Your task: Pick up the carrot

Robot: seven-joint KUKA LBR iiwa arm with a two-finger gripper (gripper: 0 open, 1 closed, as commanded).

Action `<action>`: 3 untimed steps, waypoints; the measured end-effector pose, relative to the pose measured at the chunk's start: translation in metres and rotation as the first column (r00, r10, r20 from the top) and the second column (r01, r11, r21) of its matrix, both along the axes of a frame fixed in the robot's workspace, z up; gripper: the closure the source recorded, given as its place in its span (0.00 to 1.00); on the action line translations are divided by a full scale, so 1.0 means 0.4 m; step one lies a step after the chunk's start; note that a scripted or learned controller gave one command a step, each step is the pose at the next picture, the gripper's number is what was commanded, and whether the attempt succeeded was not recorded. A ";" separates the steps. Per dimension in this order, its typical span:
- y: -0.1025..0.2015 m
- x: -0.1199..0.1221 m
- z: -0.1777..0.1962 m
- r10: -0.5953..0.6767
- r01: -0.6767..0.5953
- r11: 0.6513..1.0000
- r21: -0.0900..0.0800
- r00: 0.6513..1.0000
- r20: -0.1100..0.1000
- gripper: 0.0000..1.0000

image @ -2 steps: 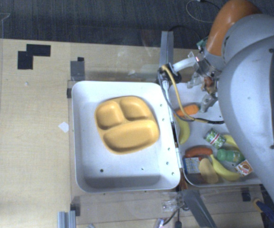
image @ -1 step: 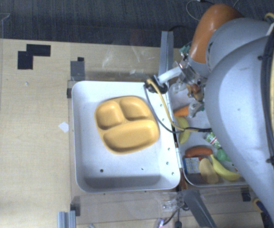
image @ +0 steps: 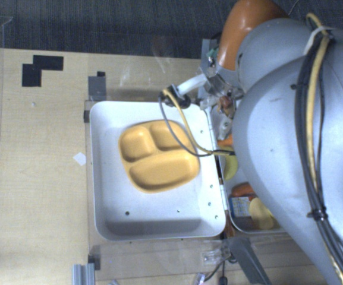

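The gripper [image: 222, 103] sits at the seam between the two bins, low over the right bin's [image: 242, 224] far-left corner, mostly hidden by wrist hardware and cabling; whether it is apart or together cannot be told. A small orange-brown bit shows right at the gripper, too blurred to name. Arm [image: 296, 129] comes in from the right, bulky grey links covering most of the right bin, orange band [image: 248, 22] above the wrist at the far edge, wrist pitched down toward the bin seam. A black cable [image: 180, 129] loops off the wrist out over the left bin [image: 106, 177] and back.

Carrot: likely the orange piece [image: 226, 140] just inside the right bin's left wall, below the gripper and half under the arm; not certain. Near it a yellow-green item [image: 230, 166], and toward the near edge an orange item [image: 242, 190], a small printed box [image: 240, 206] and a yellow item [image: 260, 214].

Left bin holds a yellow divided tray [image: 158, 156], roughly centred, tilted slightly. Bench [image: 34, 177] is light wood, with black marks [image: 40, 69] at its far-left corner.
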State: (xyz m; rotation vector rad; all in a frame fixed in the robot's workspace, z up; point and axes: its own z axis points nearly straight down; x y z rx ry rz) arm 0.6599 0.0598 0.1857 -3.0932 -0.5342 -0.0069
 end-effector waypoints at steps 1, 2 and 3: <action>0.152 -0.002 -0.124 0.086 -0.086 0.996 -0.001 0.996 -0.002 0.00; 0.234 -0.074 -0.232 0.275 -0.275 0.961 -0.005 0.961 0.008 0.00; 0.225 -0.135 -0.228 0.501 -0.501 0.865 -0.017 0.865 0.020 0.00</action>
